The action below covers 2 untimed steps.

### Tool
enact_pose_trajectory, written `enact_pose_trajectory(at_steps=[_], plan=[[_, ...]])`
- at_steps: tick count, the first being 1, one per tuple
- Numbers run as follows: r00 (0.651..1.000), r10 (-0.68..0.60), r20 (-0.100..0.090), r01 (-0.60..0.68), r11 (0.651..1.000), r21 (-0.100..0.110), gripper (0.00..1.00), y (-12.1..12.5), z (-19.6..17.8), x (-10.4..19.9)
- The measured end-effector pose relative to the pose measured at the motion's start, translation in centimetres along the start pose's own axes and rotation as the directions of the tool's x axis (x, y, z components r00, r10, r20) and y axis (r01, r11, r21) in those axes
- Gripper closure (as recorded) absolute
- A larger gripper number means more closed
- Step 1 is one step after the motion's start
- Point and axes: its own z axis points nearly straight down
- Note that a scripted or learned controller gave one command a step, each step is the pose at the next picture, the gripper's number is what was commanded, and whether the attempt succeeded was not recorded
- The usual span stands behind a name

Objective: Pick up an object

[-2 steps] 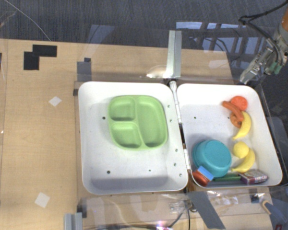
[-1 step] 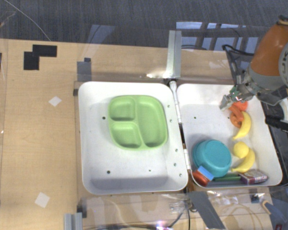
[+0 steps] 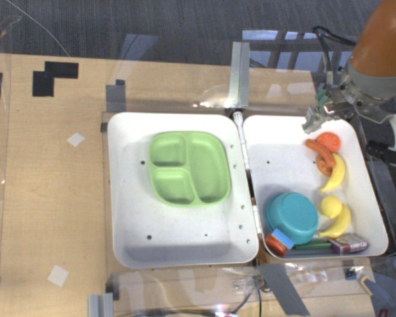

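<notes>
The orange piece (image 3: 324, 148) is lying at the far right of the right bin (image 3: 277, 157), and the claw (image 3: 315, 119) is hanging just above and to the left of it, at the bin's far rim. Whether that claw is released or clenched, I cannot tell; it is too small and blurred here, and nothing is showing between its tips. Right beside the orange piece, touching it on the near side, a yellow banana (image 3: 334, 174) is curving down along the bin's right wall. Further toward the near edge, a second yellow fruit (image 3: 336, 214) is sitting next to a teal bowl (image 3: 292, 217), which is lying overturned or tilted, hard to say which. Under the bowl's near side, a small red and blue item (image 3: 278, 242) is poking out, a green stick (image 3: 311, 246) is lying along the wall, and a purple packet (image 3: 348, 244) is tucked in the corner. The arm (image 3: 381, 41) is reaching in from the right, orange band bulking large at the top corner, grey wrist angling down toward the bin. Over in the left bin (image 3: 132, 197), a green divided tray (image 3: 188, 168) is resting flat near the middle. Both bins are sitting side by side on the wooden bench (image 3: 39, 177).
</notes>
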Motion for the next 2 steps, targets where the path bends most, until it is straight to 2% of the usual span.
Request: enact_pose_trajectory(at_steps=[1,2], plan=[[1.000,0.025,-0.002,-0.025,1.000,0.005,1.00,6.1,-5.3,3.7],[0.995,-0.100,-0.005,0.100,0.995,0.014,1.00,-4.2,0.6,5.0]])
